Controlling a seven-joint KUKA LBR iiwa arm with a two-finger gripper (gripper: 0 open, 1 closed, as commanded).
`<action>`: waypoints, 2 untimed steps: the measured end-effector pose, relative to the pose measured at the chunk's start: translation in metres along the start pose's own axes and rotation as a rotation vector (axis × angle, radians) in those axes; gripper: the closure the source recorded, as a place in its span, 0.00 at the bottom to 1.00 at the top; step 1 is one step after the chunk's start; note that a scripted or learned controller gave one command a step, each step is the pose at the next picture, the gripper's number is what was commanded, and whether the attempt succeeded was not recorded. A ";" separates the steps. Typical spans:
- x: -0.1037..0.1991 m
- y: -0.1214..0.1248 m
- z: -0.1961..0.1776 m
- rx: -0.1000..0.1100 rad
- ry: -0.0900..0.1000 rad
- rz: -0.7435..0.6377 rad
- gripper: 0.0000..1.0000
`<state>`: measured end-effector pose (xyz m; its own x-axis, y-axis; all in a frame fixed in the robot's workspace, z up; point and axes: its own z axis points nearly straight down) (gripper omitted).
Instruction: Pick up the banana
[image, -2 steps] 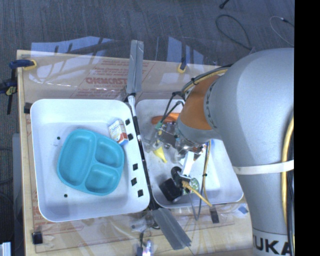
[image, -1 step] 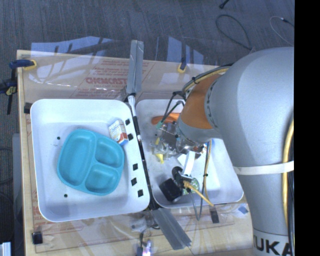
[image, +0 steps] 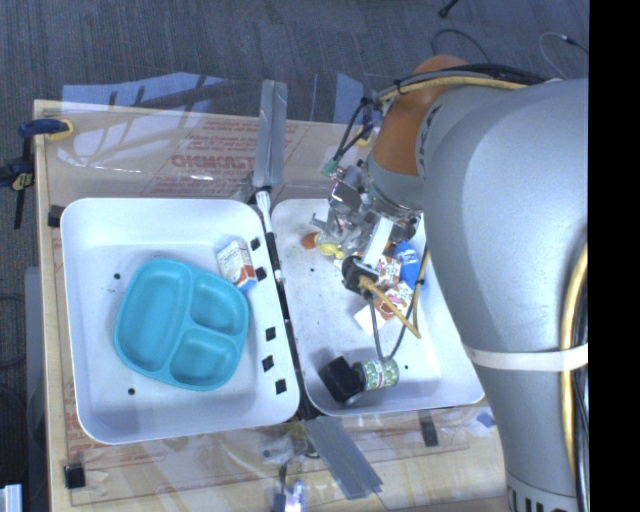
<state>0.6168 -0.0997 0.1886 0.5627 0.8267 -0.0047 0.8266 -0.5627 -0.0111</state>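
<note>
My gripper (image: 338, 232) is down in the far part of the right bin (image: 440, 385), with the grey arm reaching in from the right. A yellow piece that looks like the banana (image: 328, 246) shows just under the gripper's tip, mostly hidden by it. A small orange thing (image: 310, 240) lies just left of it on the bin floor. Whether the banana is between the fingers cannot be told from this view.
The right bin also holds a dark-capped bottle with a green label (image: 362, 377) at the front and colourful packets (image: 402, 272) under the wrist. In the left bin (image: 85, 300) lie a blue divided plate (image: 182, 323) and a small carton (image: 235, 263).
</note>
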 end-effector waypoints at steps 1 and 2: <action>0.021 0.030 -0.041 0.001 -0.001 0.193 1.00; 0.028 0.007 -0.025 0.004 -0.003 0.012 1.00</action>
